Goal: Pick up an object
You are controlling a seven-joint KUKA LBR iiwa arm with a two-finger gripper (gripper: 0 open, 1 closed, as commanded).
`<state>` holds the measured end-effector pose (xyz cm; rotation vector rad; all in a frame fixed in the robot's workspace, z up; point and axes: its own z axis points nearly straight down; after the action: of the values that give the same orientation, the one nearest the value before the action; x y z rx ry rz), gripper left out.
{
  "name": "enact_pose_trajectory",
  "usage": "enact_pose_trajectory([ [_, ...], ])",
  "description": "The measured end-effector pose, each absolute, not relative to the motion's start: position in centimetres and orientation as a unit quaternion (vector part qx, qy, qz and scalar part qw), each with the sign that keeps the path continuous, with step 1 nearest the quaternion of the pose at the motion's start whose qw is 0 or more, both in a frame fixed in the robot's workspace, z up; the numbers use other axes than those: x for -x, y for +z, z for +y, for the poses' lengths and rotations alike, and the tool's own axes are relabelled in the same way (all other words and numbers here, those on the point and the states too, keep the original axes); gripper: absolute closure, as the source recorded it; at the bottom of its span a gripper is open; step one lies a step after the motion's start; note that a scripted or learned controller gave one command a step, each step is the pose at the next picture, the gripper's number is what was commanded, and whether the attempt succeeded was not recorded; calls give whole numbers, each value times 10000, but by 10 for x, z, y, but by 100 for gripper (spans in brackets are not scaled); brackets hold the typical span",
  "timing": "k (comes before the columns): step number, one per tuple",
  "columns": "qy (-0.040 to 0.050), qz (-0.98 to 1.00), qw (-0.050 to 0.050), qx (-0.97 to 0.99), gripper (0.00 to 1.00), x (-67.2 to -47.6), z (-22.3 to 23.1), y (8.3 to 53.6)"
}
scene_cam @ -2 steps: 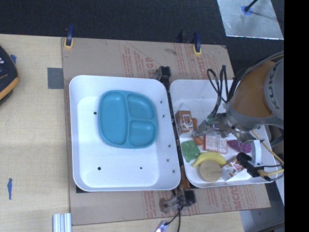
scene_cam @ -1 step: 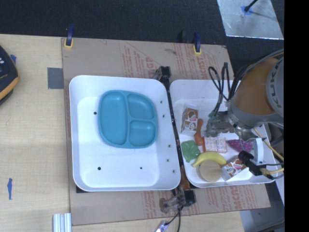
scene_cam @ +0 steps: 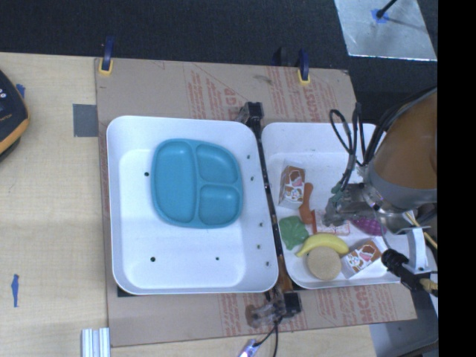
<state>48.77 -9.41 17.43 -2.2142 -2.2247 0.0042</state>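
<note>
You're mid-reach: hand (scene_cam: 336, 213) is low in the right bin (scene_cam: 327, 140), by the purple toy (scene_cam: 370, 224) at its 3 o'clock, grip state unclear, nothing lifted yet.

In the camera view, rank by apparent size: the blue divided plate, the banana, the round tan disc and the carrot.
1. Blue divided plate, by far the largest.
2. Banana and round tan disc: too alike to rank.
3. Carrot, smallest; the hand may hide part of it.
</note>
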Motion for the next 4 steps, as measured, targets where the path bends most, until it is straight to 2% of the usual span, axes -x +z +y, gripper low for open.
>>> enact_pose_trajectory([
  [1, 15, -7086, 14, 7056, 0, -488, -94, 174],
  [2, 14, -7090, 15, 7052, 0, -475, -99, 91],
  [3, 6, -7080, 7, 7062, 0, -543, -115, 92],
  [4, 14, -7087, 17, 7055, 100, -543, -116, 102],
])
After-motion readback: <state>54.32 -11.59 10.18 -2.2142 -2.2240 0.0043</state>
